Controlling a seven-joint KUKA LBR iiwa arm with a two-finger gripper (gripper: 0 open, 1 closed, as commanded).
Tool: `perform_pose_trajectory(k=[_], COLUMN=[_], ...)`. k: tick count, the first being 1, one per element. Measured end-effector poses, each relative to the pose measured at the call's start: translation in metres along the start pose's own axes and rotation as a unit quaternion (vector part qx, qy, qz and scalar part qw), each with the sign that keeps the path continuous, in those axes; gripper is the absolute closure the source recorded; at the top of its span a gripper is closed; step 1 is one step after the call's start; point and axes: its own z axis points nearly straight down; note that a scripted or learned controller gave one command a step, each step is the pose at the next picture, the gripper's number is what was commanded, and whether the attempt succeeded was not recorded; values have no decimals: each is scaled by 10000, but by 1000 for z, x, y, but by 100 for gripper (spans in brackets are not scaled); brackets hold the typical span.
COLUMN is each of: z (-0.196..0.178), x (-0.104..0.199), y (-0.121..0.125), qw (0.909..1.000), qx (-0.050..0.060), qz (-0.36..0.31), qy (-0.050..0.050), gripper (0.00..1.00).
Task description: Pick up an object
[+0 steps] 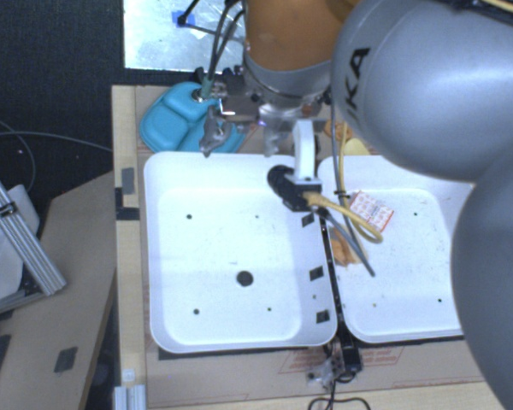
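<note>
A light blue moulded object lies at the far rim of the left bin, partly outside it. My gripper hangs over the bin's far edge, just right of the blue object. It is open, and one finger is close beside the blue object with nothing between the fingers. In the right bin lie a red-and-white packet and a brownish object near the left wall. A yellowish object shows at that bin's far edge, mostly hidden by the arm.
A small dark disc lies on the left bin's floor. The arm's grey body covers the upper right of the view. A metal frame stands off the bench at the left.
</note>
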Motion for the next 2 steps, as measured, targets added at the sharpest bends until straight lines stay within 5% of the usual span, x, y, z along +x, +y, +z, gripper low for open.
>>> perform_pose_trajectory(k=[1, 2], z=[-54, 7], x=[-37, -128], y=[-50, -10], qw=[10000, 9999], qx=[36, 69], qz=[55, 88], qy=[-16, -47], gripper=[0, 0])
